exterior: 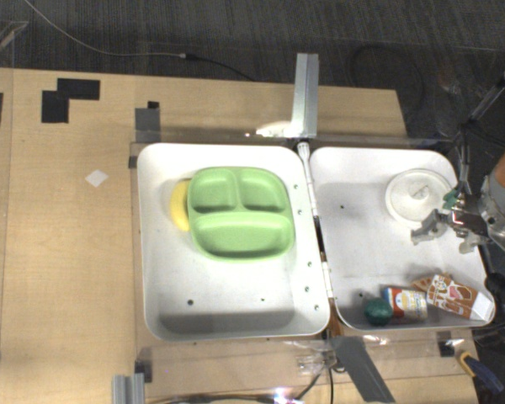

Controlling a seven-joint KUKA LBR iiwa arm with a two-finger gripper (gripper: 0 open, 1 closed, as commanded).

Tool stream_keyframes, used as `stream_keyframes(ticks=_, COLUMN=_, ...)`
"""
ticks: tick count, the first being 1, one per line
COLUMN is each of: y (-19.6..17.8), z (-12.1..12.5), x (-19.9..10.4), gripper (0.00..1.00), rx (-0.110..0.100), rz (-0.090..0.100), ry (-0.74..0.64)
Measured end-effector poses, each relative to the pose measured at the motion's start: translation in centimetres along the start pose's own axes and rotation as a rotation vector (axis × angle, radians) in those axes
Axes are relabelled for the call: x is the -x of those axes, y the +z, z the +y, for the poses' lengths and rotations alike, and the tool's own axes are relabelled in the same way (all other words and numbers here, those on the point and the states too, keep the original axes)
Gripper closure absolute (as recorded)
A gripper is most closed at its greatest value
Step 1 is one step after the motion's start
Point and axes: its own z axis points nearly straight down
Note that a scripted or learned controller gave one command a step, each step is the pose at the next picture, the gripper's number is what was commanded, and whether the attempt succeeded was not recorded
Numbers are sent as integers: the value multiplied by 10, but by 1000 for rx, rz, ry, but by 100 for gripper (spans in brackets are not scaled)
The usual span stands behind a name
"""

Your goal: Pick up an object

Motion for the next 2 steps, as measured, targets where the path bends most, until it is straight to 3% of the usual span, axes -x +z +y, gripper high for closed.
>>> stream_keyframes(ticks=1, y=106, z=-9, x=18, gripper=0, rx=6, rz=-1, ry=-93)
stream_keyframes(ticks=2, y=94, z=-7, x=19, gripper=100, rx=13, rz=-4, ry=-94)
